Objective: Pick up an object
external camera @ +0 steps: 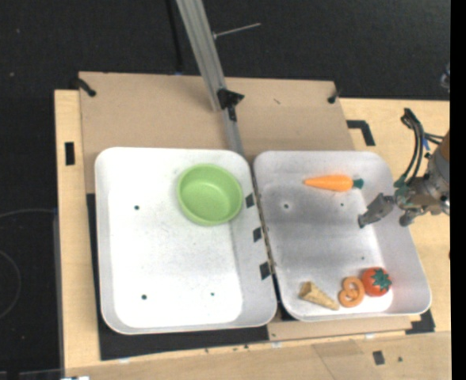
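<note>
- Tabletop point(74, 212) carries a left bin point(130, 291) and a right bin point(312, 236).
- Green bowl point(210, 195) sits in the left bin's upper right.
- End effector point(391, 210), fingers spread with nothing between them, hovers over the right bin's right edge.
- Carrot point(330, 183) lies near that bin's top.
- Tomato point(376, 281), pretzel point(351, 291) and cone piece point(318, 295) cluster along its bottom edge.

In the right bin point(296, 248) I saw four small things I could pick. An orange carrot point(328, 183) with a dark green stub at its right end lay flat near the far wall, pointing left. Along the near wall sat three more close together: a tan wedge-shaped piece point(318, 295) lying flat, a small orange pretzel-like ring point(350, 291) just right of it, and a red tomato point(376, 282) with a green top, touching the ring. In the left bin point(138, 291) a light green bowl point(210, 195) stood upright near the far right corner.
</note>
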